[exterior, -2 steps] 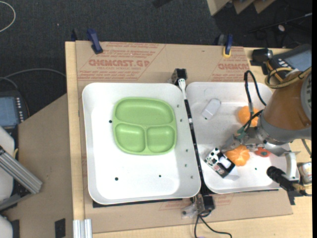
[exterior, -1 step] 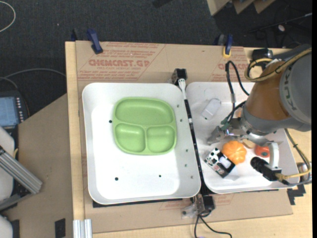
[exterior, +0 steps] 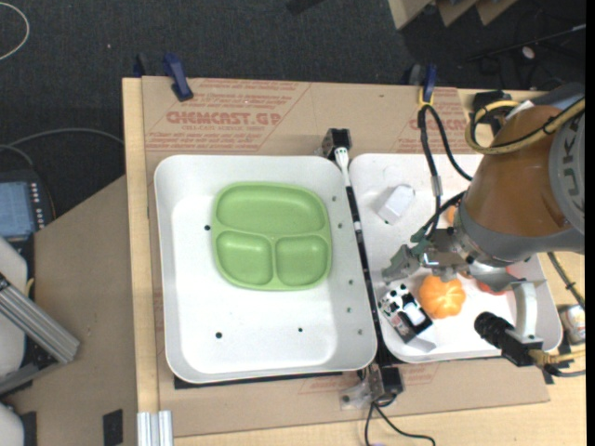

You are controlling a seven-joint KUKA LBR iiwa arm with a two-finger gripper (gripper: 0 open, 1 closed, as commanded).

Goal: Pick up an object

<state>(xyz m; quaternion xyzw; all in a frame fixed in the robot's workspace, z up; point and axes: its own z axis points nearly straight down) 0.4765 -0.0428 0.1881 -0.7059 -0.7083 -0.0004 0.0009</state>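
Inside the left bin (exterior: 177, 277) lies a green divided tray (exterior: 272, 235); gripper (exterior: 418, 256) grip unclear over the right bin (exterior: 372, 170).

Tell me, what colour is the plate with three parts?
Light green plate, seen in the camera view.

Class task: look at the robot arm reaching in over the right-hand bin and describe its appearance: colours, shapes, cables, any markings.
The arm is thick and rounded, with a broad orange band above a grey wrist section. Dark letters mark its grey upper casing at the picture's right edge. Black and yellow cables loop alongside it. At its lower end sits a small metal pincer, grey and angular.
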